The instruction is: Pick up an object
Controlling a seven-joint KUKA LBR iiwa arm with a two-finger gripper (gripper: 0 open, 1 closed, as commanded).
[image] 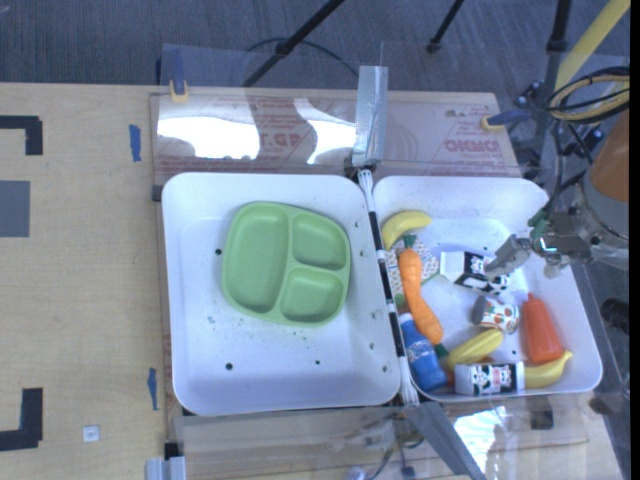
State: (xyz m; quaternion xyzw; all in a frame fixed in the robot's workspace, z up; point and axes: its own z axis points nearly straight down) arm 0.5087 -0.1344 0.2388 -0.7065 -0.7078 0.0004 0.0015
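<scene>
Wooden bench [70,298]; grey carpet [120,18]; black tripod legs [320,18] behind.

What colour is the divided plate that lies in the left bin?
Light green, plain, seen in the camera view: the divided plate lies in the white left bin.

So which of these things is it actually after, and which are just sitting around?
For the job (anything loose it could pick up, all in the right bin):
carrot
banana
blue bottle
orange-red block
cow-patterned can
gripper, above that pile

Just lying about:
green divided plate in the left bin
blue tape marks on the bench
</scene>
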